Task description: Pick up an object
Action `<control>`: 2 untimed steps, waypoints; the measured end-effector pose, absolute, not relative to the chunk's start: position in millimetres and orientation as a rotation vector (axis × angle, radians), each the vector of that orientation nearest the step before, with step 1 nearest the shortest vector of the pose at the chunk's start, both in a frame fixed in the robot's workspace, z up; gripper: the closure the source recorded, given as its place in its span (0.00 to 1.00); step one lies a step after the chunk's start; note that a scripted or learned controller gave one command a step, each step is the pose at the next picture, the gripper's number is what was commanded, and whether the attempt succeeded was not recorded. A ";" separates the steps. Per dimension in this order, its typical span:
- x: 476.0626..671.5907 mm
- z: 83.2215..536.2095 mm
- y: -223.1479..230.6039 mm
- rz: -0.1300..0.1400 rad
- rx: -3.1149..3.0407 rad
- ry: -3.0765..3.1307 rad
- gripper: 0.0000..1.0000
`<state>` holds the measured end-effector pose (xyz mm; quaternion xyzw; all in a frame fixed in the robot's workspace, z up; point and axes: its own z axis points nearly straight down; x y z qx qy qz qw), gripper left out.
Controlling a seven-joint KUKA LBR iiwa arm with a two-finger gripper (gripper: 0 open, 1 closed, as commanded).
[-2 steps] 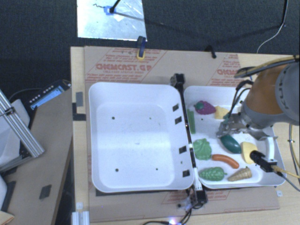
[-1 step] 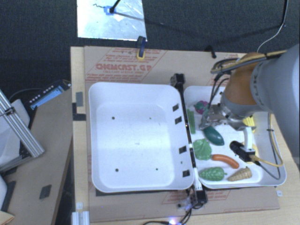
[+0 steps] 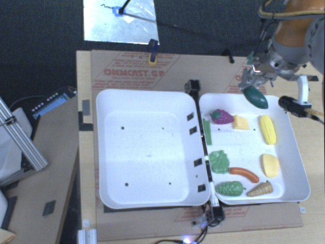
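- Both bins, left (image 3: 147,151) and right (image 3: 292,151), are plain white.
- The table (image 3: 167,70) is tan with red lettering.
- The arm (image 3: 299,14) is grey with an orange band.
- Below the tool (image 3: 251,80) hangs a dark green object (image 3: 255,98).
- In the right bin: purple piece (image 3: 222,117), pale yellow wedge (image 3: 240,122), yellow corn (image 3: 267,129), yellow lump (image 3: 270,165), green leafy piece (image 3: 219,161), orange-red sausage (image 3: 244,174), bumpy green piece (image 3: 229,188), tan cone (image 3: 260,188).
- A thin green strip (image 3: 207,131) lies at the right bin's left edge.
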<state>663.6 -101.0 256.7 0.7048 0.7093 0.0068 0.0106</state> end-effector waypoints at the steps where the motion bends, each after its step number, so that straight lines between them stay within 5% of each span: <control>1: 670.3 412.4 -68.6 0.021 2.201 2.220 1.00; 2: 662.5 545.6 -68.2 0.019 2.203 2.218 1.00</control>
